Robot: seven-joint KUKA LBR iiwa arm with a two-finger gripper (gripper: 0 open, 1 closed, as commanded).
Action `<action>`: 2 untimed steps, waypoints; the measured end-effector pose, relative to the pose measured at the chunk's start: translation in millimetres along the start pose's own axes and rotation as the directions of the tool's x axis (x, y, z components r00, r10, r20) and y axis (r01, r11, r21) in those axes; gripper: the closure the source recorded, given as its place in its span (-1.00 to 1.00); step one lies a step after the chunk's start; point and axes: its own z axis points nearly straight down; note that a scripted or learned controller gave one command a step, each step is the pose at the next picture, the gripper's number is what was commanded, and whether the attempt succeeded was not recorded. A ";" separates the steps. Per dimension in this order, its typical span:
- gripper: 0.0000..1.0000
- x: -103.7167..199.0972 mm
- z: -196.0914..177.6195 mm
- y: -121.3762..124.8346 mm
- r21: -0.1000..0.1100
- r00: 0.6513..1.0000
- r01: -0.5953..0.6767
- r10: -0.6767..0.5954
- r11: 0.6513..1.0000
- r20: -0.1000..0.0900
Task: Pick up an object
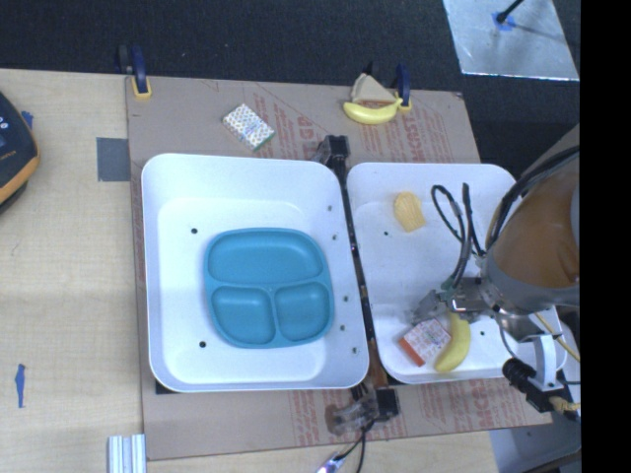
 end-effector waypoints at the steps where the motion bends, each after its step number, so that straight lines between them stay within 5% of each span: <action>1: -1.00 1.8 0.3 95.3 0.002 1.000 -0.003 0.003 1.000 -0.001; 2: -1.00 8.7 0.0 179.7 0.002 1.000 -0.003 0.003 1.000 -0.001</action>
